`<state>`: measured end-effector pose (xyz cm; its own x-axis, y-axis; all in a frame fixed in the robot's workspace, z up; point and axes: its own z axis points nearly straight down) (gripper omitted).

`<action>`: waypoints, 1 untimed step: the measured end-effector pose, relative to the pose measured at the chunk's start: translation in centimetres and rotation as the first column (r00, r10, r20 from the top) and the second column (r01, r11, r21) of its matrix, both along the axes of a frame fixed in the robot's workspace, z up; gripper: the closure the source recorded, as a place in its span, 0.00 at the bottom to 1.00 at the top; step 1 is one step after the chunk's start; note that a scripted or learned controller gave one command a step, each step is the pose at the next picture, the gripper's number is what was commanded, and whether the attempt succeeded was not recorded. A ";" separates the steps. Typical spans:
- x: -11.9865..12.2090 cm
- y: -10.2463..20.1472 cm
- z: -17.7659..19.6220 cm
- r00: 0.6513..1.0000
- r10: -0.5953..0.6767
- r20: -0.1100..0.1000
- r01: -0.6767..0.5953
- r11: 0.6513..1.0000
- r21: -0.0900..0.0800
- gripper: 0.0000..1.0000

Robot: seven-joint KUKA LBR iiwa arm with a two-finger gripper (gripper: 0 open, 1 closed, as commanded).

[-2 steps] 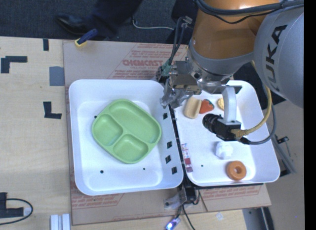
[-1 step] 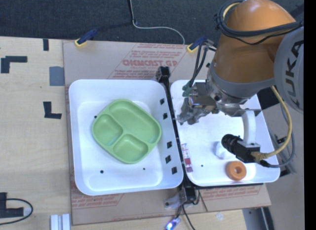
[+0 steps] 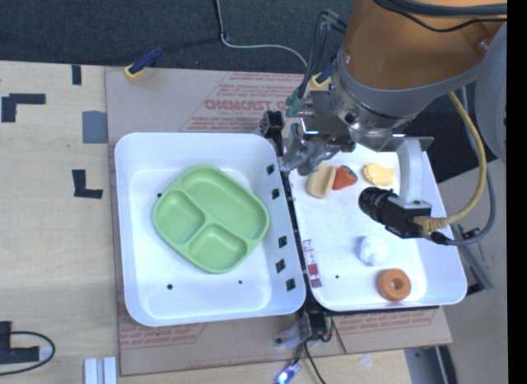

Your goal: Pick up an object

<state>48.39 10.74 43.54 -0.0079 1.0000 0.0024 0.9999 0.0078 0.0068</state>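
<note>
Jaws unclear, gripper low at the bin divide

Jaws: whether they stand apart or together cannot be told, since dark metal and cables crowd the gripper point(image 3: 301, 156). It hangs at the far left corner of the right bin point(image 3: 346, 279), over the rims where the two bins meet. Nothing can be seen between its tips.

A tan chunk point(image 3: 320, 182) lies just beside the gripper, on its near right. A red piece point(image 3: 345, 177) touches the chunk, and a yellow piece point(image 3: 379, 175) lies near that, further right. A small pale lump point(image 3: 372, 250) sits mid-bin. A brown ring point(image 3: 395, 284) rests near the front rim, well apart from the gripper.

A black cylinder point(image 3: 389, 208) with a yellow cable juts over the bin's right side.

The left bin point(image 3: 132, 153) holds a green divided plate point(image 3: 212, 218), lying flat near its middle.
</note>
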 end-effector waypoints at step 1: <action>-0.1 2.1 -3.1 1.000 -0.004 -0.011 0.004 1.000 -0.004 1.00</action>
<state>48.33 12.80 40.48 -0.0035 1.0000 -0.0014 1.0000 0.0035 -0.0044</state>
